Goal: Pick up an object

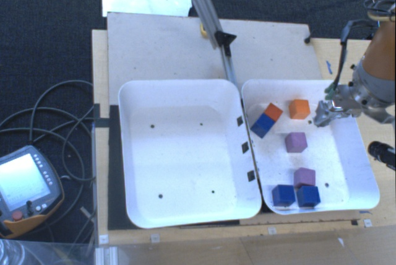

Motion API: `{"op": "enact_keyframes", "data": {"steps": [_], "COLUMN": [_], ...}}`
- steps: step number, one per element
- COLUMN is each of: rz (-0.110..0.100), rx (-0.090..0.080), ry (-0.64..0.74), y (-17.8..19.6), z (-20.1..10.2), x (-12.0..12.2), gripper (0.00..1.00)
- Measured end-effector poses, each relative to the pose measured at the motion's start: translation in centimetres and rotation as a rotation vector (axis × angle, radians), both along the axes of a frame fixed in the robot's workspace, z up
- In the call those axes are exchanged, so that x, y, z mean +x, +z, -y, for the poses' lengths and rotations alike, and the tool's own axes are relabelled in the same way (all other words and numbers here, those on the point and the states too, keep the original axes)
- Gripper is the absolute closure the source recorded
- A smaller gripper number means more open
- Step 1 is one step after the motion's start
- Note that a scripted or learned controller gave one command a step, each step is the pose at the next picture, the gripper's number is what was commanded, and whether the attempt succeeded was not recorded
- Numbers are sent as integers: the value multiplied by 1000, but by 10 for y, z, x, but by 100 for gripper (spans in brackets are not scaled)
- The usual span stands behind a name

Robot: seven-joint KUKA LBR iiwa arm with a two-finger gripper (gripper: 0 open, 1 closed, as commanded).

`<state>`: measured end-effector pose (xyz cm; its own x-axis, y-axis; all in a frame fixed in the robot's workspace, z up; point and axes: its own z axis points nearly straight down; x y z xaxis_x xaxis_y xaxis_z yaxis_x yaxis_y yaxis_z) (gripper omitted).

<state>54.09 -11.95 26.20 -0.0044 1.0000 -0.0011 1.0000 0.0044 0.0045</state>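
Two blue cubes (pixel 296 195) sit against the right bin's (pixel 365 186) near rim, a purple cube (pixel 304 176) touching them. Open floor lies mid-bin. An orange cube (pixel 299 109) rests just left of the gripper (pixel 323 116); whether its fingers are spread cannot be told. Its arm (pixel 377 75) reaches in from the right.

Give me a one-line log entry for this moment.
gripper: over right bin, beside orange block, holding nothing | blocks: seven in right bin | left bin: no blocks

Arm (pixel 378 75) reaching in from right, end effector (pixel 324 114) lowered.
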Motion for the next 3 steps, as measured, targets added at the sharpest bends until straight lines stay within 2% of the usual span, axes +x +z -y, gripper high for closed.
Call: {"op": "enact_keyframes", "data": {"steps": [2, 3], "rz": [-2, -5], "rx": [3, 4], "ry": [6, 7], "y": [1, -14], "z": [-112, -170], "x": [-3, -1], "gripper": [100, 100]}}
